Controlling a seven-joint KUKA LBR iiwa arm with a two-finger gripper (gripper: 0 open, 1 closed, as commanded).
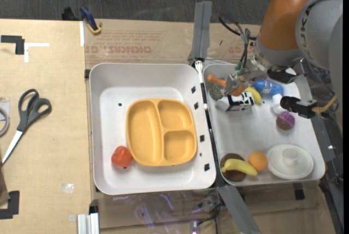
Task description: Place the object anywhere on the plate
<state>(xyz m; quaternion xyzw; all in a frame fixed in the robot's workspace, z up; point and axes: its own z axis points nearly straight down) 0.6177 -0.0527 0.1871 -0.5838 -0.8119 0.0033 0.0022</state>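
Observation:
A yellow plate (161, 132) with three compartments lies in the middle of the left bin (101, 91), with nothing on it. My gripper (238, 81) hangs low over the back left corner of the right bin (256, 132), in a cluster of toys. An orange carrot-like piece (216, 79) lies just to its left. A black-and-white toy (241, 101) and a yellow piece (254, 95) sit right under and in front of it. The toys and the wrist hide what lies between the gripper's tips.
A red-orange ball (122, 156) rests in the left bin by the plate's front left corner. The right bin also holds a blue toy (268, 87), a purple ball (284, 120), a white lid (290, 160), an orange (258, 160) and a banana (240, 166). Scissors (27, 113) lie on the bench.

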